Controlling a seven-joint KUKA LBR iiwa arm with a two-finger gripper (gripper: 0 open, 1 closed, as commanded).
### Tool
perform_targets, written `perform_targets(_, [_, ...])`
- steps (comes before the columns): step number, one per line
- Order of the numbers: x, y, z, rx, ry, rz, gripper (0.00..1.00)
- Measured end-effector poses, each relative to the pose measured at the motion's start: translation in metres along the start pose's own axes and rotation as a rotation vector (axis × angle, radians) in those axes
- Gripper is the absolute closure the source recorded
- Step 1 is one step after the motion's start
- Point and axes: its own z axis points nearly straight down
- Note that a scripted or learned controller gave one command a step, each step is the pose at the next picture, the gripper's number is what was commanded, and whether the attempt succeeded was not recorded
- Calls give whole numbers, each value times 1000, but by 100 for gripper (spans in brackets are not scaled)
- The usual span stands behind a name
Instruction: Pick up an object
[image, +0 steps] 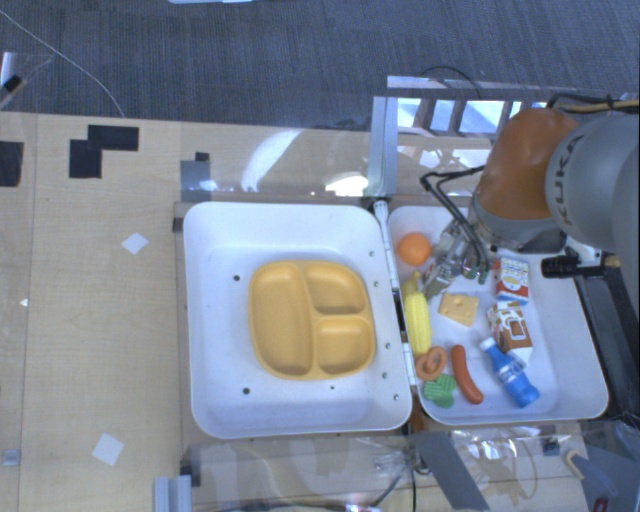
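Nearest the lens, the tabletop carries two white bins. Left bin holds a yellow divided plate. Right bin holds the pickable items: corn cob, blue bottle, sausage, orange, cheese wedge. The end effector hovers between orange and cheese; whether it is apart or together I cannot tell. Judging by this, the approach is underway; next comes lowering onto one item.
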Motion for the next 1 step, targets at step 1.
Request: perform_targets(1, [-21,-56,-4,1,11,92,0])
